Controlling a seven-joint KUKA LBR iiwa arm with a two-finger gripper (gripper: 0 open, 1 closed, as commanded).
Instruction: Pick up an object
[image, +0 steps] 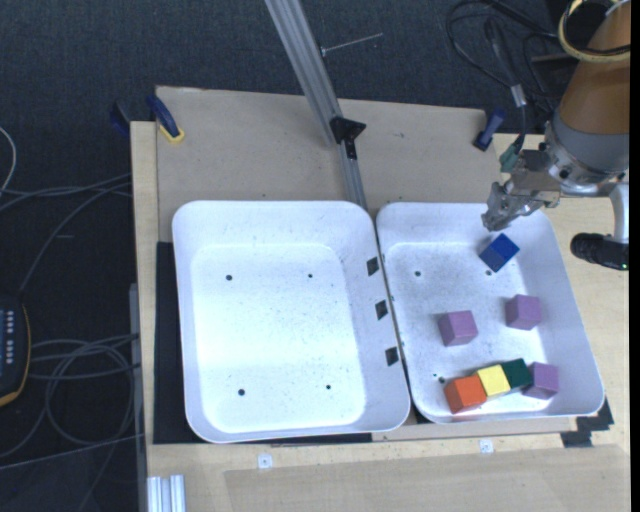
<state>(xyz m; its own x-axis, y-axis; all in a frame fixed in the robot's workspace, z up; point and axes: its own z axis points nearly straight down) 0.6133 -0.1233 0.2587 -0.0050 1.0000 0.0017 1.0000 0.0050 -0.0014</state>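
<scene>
Two shallow white bins sit side by side on a pale wooden bench (250, 130), and all the loose objects lie in the right bin (572, 345). Nearest the camera, along that bin's near edge, four blocks form a slightly slanted row: an orange block (464, 392) at the left end, then a yellow block (493, 380) touching it, then a green block (516, 373), and a purple block (545, 379) at the right end. A little farther back, two more purple cubes rest apart from each other on the bin floor, one toward the middle (457, 327) and one nearer the right wall (523, 311). Farther still, near the far right corner of the bin, a blue block (498, 251) lies tilted, one corner pointing toward the far side. The gripper (497, 217) hangs just above and beyond this blue block, at the bin's far rim; whether its tips touch the block, and whether they are spread or closed, cannot be told from this angle. The grey arm (590, 120) with its orange band reaches in from the far right. The left bin (190, 300) has a speckled floor with a few dark dots. A grey metal pole (320, 90) slants from the far edge down toward the gap between the bins, and blue clamps (165, 115) grip the bench's far corners.
</scene>
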